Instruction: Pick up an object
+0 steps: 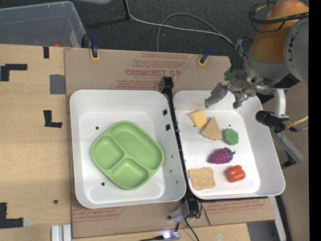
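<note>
My gripper [225, 99] hangs open above the far edge of the right bin [266, 149], with nothing between its fingers. Below it in that bin lie a yellow cheese block [198, 118], a tan wedge [212, 129], a green broccoli piece [230, 136], purple grapes [220, 156], a red pepper [235, 173] and a slice of toast [201, 178]. The cheese block is the nearest item to the gripper, a little to its lower left.
The left bin [80, 109] holds a green divided plate [127, 154]. A black divider [173, 129] runs between the bins. The arm's orange band [278, 24] stands at the upper right. A clear plastic tub [40, 24] sits at the far left.
</note>
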Tool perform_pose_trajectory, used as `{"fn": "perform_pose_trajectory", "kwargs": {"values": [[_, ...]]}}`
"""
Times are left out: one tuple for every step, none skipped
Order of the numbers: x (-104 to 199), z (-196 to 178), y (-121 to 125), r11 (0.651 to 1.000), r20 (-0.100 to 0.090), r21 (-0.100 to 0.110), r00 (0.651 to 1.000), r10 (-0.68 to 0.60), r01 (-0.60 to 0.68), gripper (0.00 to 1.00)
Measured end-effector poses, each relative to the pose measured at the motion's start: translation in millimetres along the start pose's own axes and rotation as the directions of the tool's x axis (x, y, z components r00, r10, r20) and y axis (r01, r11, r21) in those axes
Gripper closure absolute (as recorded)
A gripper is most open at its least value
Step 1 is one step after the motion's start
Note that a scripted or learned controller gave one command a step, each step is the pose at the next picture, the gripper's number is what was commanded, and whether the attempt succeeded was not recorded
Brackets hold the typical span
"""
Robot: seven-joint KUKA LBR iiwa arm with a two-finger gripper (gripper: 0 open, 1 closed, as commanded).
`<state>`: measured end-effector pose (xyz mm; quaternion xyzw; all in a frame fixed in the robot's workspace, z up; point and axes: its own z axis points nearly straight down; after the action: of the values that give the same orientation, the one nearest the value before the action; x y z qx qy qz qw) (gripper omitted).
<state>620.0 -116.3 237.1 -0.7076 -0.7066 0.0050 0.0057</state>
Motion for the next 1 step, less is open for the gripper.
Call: {"fn": "perform_pose_trajectory", "kwargs": {"values": [[0.3, -8.4, 2.2, 1.000, 0.001, -0.013, 1.000, -0.003, 0.003, 0.00]]}}
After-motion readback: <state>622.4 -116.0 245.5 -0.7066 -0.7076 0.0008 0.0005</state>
